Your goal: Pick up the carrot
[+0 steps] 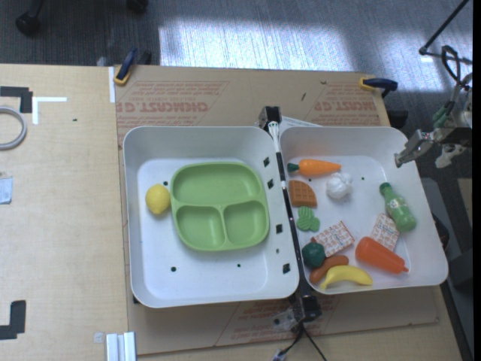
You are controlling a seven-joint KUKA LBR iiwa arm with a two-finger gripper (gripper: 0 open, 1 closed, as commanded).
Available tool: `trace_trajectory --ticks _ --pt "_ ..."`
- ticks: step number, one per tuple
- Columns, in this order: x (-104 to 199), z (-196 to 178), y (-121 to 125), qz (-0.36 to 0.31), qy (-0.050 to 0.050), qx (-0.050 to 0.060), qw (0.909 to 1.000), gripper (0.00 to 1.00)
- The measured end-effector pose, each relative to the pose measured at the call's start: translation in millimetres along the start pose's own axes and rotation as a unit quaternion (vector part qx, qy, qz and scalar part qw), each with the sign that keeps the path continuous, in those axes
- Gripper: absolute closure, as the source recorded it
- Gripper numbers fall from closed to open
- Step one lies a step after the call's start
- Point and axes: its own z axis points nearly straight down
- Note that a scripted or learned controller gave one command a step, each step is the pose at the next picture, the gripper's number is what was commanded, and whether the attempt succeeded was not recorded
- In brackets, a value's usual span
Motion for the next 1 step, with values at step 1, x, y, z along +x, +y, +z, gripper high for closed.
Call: trace_trajectory --ticks 1 --pt "60.7 78.3 75.7 0.053 0.0 0.0 0.9986 0.0"
